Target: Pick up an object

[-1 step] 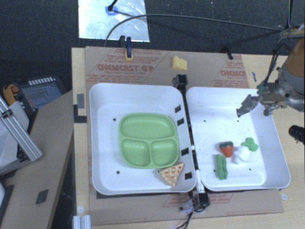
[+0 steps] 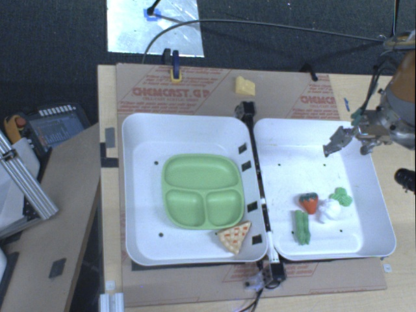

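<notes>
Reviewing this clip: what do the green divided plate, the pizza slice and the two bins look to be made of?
Green divided plate: likely moulded plastic, matte, uniform pale green with soft rounded compartment walls.
Pizza slice: probably a plastic or rubber toy; flat printed-looking toppings, too small to tell which.
Left bin and right bin: seemingly thin formed plastic, smooth white with a slight sheen and rounded rims.

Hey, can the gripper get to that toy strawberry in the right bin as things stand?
Probably yes. The gripper hangs over the right bin, nothing covers the strawberry, though a green pod lies close.
</notes>
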### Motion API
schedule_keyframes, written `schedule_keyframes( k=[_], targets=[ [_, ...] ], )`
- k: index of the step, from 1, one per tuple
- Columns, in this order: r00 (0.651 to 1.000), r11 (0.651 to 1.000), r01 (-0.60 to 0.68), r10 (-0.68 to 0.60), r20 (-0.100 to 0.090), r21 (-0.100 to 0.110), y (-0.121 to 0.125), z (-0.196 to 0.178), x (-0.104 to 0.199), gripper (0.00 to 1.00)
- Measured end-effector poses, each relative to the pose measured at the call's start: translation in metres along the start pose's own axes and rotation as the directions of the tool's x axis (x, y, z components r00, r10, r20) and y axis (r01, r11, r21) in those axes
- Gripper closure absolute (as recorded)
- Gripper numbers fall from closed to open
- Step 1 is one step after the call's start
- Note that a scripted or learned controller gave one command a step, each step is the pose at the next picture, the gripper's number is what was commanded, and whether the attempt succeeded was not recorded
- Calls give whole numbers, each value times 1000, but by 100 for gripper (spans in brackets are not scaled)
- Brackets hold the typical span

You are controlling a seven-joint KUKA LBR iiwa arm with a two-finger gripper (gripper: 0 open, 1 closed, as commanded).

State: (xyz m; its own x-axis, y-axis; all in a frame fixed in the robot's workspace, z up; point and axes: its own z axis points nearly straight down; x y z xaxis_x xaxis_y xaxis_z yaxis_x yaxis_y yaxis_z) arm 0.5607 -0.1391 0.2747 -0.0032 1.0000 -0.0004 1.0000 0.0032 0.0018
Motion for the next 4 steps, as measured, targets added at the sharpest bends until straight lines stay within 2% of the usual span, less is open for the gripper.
schedule_keyframes(
  k=[1,3,4],
  targets=[
    [1000,1000,-2,2,0,4,0,45,-7,0],
    [1000,1000,0,0,-1,4,10,139,7,0],
    [1000,1000,-2,2,1,-2,12,126,6,100]
  ],
)
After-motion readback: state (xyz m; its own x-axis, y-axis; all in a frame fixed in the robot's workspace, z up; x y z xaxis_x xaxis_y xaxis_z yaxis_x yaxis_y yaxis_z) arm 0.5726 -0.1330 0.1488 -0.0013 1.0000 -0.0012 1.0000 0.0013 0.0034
